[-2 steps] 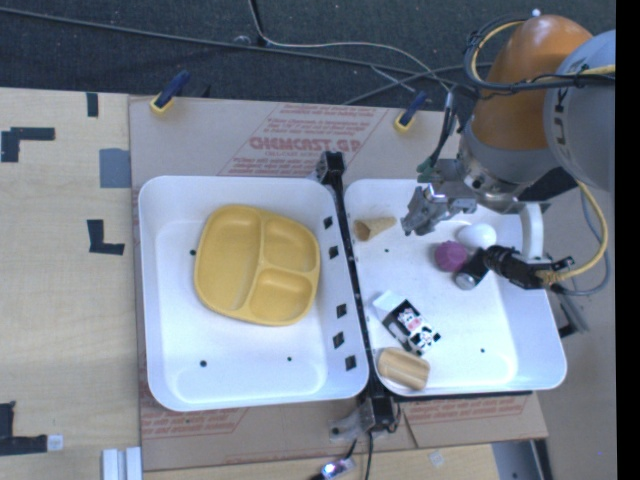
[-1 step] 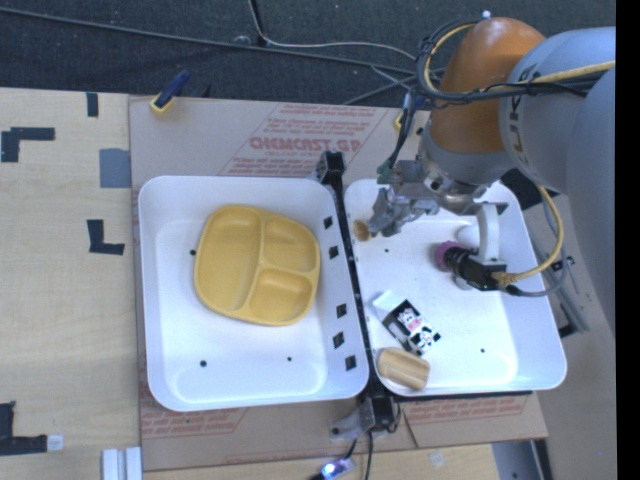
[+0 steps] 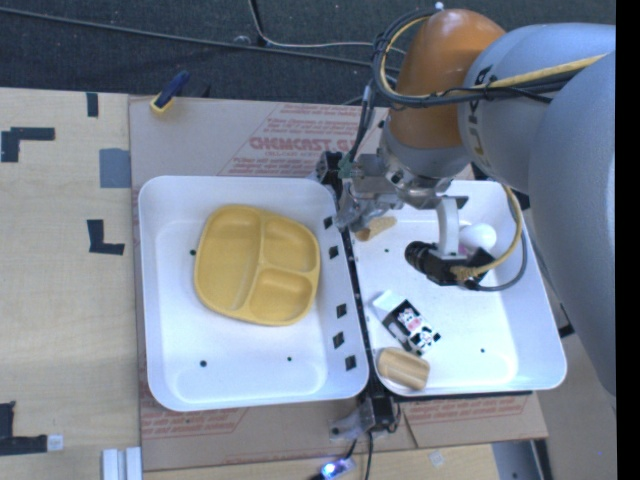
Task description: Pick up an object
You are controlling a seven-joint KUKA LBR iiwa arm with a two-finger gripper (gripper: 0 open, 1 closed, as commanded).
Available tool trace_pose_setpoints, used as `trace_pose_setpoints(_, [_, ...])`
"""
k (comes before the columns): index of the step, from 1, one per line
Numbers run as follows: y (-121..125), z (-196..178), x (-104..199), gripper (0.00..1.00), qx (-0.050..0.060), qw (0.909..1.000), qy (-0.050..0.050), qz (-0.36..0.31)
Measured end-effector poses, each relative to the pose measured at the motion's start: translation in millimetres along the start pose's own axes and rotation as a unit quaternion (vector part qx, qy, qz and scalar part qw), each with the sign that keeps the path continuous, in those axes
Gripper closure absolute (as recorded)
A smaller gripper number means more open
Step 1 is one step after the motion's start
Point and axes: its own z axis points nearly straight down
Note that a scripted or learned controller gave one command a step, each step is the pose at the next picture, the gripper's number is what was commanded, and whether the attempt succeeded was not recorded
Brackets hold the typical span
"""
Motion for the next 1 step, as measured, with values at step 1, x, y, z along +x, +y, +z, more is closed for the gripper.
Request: trace_pose_setpoints(1, [17.6,17.6,48.4,1.0,0.0,1.0,-0.001,0.0])
